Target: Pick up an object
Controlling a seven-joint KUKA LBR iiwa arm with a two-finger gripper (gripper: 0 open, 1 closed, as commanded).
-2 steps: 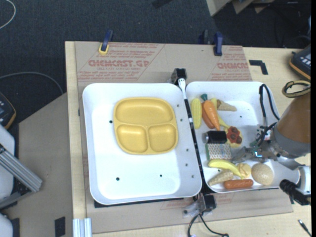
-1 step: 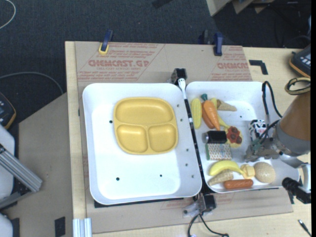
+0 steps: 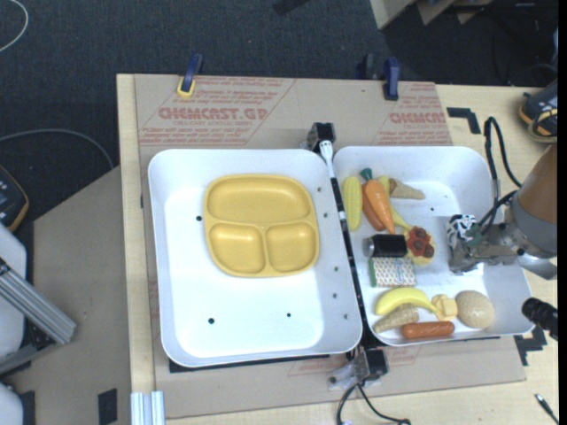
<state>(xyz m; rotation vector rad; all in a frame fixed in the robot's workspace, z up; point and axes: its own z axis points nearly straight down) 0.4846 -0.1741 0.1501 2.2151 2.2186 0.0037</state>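
Above a cardboard-topped bench [image 3: 266, 104] with two shallow white bins side by side. In the left white bin [image 3: 177, 264], a yellow plastic tray with three compartments [image 3: 262, 224], lying flat towards the far end.

In the right white bin [image 3: 443, 162], a scatter of toy food. Along the near-left wall, a yellow plastic corn cob [image 3: 353, 202] touching an orange plastic carrot with a green top [image 3: 378, 204]; just beside the carrot's top, a tan cone-shaped piece [image 3: 407, 189]. Below these, a small black block [image 3: 388, 245], next to a yellow piece with red spots [image 3: 420, 245], and under the block a pale speckled rectangular piece [image 3: 392, 273]. Along the front edge, a yellow plastic banana [image 3: 403, 301], a red-brown toy sausage [image 3: 428, 330], a small pale yellow lump [image 3: 446, 306] and a beige rounded potato-like piece [image 3: 475, 309].

Reaching in from the right, the grey arm [image 3: 540, 204] – its grey two-finger gripper [image 3: 467, 257] low over the right side of the right bin, just beside a small black-and-white patterned ball [image 3: 460, 227] and above the potato-like piece. Nothing visibly clamped in the tool – whether apart or together, impossible to tell from this angle.
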